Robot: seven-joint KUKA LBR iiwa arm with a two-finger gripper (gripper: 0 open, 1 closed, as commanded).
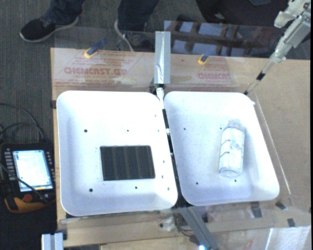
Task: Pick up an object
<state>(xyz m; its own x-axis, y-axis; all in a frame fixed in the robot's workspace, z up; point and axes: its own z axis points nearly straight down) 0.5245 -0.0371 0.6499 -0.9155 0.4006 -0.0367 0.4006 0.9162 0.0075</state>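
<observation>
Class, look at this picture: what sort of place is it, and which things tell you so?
Probably a robot test lab: two white bins on a wooden bench, a handheld control screen with cables on the floor.

Pretty clearly a robotics lab or test cell we're looking at here, not anybody's home. The bench [287, 119] is bare board with clear acrylic sheeting [109, 69] still wearing its printed protective film up at 12 o'clock, and a metal bracket [162, 56] is fixed where the two white bins [78, 108] meet. At 9 o'clock a handheld control pendant [28, 171] with a lit screen lies on dark carpet [15, 77], cables [5, 124] trailing from it. Somebody in jeans and dark sneakers [41, 27] stands at 11 o'clock. Aluminium framing [198, 230] shows at 6 o'clock
</observation>
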